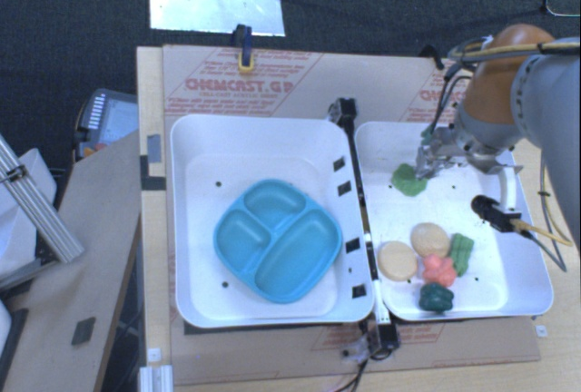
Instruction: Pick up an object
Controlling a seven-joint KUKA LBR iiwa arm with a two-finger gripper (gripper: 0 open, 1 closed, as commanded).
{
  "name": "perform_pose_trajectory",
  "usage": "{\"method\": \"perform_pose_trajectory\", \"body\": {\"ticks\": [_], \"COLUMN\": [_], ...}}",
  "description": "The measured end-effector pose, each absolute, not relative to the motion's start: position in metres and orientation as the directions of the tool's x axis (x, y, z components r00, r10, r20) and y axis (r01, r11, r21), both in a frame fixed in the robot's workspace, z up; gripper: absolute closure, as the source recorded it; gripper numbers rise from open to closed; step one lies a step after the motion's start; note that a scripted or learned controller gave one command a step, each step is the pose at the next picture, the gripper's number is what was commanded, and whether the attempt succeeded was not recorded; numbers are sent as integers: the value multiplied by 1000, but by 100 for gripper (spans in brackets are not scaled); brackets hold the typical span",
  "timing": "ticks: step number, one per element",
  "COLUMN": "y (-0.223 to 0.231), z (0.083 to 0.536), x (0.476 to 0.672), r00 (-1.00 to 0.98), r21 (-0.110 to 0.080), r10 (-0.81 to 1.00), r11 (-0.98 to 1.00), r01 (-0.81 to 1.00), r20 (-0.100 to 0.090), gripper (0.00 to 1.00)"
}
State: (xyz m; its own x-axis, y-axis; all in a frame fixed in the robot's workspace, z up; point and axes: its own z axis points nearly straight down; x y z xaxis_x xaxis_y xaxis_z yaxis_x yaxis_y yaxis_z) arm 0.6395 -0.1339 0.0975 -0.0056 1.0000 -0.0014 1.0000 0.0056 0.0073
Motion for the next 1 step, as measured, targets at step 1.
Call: {"method": "perform_pose_trajectory", "body": {"ticks": [1], "y": [-135], "z": [141], "x": [639], "r00": [-4], "r21": [5], "r10": [1000], "r11": [4], "r01": [1000], "r20": [-1], "gripper": [100]}}
